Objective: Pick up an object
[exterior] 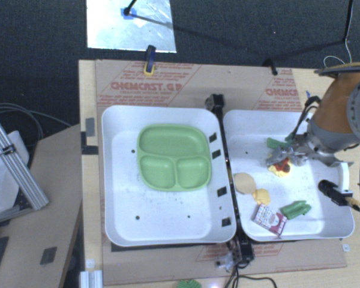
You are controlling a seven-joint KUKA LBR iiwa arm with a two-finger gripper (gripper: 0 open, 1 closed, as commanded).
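The end effector is down in the right bin, right over a small red-and-yellow object; whether its jaws grip it I cannot tell. Nearby lie a green piece, a tan disc and a patterned packet. A green divided tray sits in the left bin.

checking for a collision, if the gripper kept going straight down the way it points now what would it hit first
Most likely the small red and yellow object right under the gripper in the right bin. The tips look at or just above it; depth from this slanted view is unclear.
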